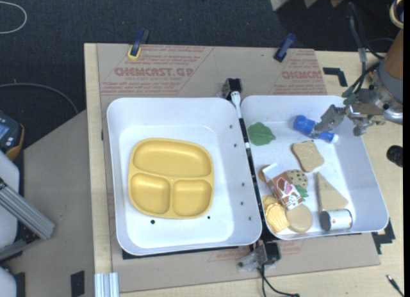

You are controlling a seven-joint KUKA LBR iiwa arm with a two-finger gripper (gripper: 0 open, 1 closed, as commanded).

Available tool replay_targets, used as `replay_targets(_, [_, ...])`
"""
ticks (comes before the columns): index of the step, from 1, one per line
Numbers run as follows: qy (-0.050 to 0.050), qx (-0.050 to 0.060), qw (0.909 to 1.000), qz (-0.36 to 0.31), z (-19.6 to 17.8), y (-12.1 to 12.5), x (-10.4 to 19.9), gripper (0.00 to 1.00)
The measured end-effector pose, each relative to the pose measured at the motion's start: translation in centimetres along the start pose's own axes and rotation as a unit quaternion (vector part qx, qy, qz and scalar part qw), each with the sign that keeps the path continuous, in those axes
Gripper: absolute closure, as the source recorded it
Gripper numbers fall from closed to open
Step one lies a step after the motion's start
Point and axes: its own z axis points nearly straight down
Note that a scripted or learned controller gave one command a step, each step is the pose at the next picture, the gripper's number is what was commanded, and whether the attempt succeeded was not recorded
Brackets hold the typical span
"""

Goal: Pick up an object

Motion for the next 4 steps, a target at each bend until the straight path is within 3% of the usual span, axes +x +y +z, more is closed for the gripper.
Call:
replay_targets(2, [0.001,0.004,1.0000,0.000,8.9,-0.9,0.5,0.00])
replay_targets(3, [0.002,0.005,1.0000,0.000,15.3,-1.0,0.6,0.00])
replay_targets(4, [0.000,0.000,1.0000,0.001,18.1,-0.9,0.5,0.00])
